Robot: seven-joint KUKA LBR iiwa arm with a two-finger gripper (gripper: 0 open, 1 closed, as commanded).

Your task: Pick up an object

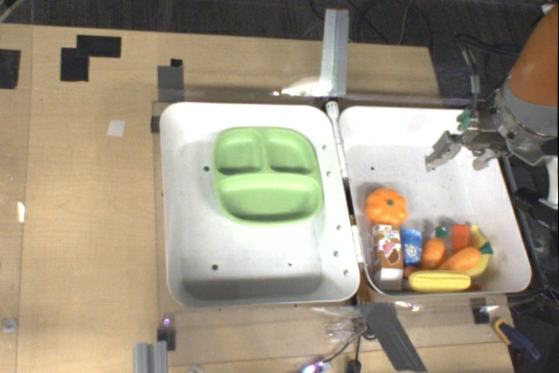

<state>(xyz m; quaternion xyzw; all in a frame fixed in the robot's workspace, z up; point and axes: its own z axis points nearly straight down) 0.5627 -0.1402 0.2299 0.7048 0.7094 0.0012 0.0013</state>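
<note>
My gripper (458, 156) hangs over the upper right part of the right bin (393, 135), its fingers spread open with nothing between them. Several toy foods lie clustered at the bin's near end, below and to the left of the gripper: an orange pumpkin (386, 207), a small printed carton (385, 249), a blue piece (412, 242), an orange fruit (432, 253), an orange carrot-like piece (465, 260) and a yellow banana (438, 280). The gripper stands apart from all of them.
The left bin (188, 214) holds a green divided plate (265, 173). A metal post (335, 48) rises behind the seam between the bins. The arm's orange band (537, 65) is at the right edge. Cables run over the dark floor behind the bench.
</note>
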